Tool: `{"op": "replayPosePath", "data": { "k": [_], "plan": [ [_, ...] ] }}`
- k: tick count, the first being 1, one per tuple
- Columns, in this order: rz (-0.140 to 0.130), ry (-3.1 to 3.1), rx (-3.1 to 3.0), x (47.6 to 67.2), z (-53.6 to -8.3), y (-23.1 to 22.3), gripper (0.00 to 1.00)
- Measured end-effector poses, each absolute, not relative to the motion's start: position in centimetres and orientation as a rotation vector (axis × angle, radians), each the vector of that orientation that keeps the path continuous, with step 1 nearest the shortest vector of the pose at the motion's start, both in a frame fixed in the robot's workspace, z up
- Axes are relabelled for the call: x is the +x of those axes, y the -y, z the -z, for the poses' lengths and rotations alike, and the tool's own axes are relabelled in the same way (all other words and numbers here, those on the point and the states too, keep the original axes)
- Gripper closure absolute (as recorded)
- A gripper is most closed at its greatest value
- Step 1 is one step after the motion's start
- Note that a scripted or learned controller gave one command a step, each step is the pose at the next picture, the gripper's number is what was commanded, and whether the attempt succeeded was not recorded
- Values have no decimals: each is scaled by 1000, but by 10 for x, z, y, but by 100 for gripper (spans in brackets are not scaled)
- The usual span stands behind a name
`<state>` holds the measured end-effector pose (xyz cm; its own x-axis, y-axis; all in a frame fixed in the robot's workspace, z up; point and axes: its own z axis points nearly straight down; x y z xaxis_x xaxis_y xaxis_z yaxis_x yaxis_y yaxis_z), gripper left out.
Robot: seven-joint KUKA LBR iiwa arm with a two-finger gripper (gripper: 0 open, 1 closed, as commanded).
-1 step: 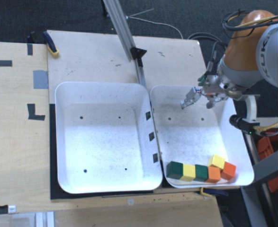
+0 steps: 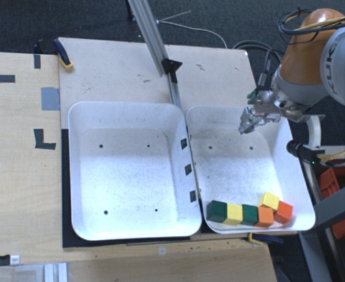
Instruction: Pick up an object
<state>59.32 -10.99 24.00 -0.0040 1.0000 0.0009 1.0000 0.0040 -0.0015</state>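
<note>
- claw (image 2: 247, 124) is hanging over the far end of the right bin (image 2: 231, 157), nothing between its tips; can't tell if it's apart or together tbh
- blocks (image 2: 250, 211) are sitting in a row along the near wall, well apart from it
- pick isn't started imo, whole reach + grab is still left

The bench (image 2: 119, 75) bears two white bins, left (image 2: 78, 157) and right (image 2: 290, 151), side by side
</note>
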Motion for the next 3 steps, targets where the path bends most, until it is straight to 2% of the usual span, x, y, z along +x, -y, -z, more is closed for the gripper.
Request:
{"op": "replayPosePath", "data": {
  "k": [1, 2, 3],
  "plan": [
    [0, 2222, -2217, 526, -261, 89, 100],
    [-1, 2222, -2219, 528, -260, 91, 0],
    [-9, 2214, -2223, 524, -209, 140, 0]
  ]
}}
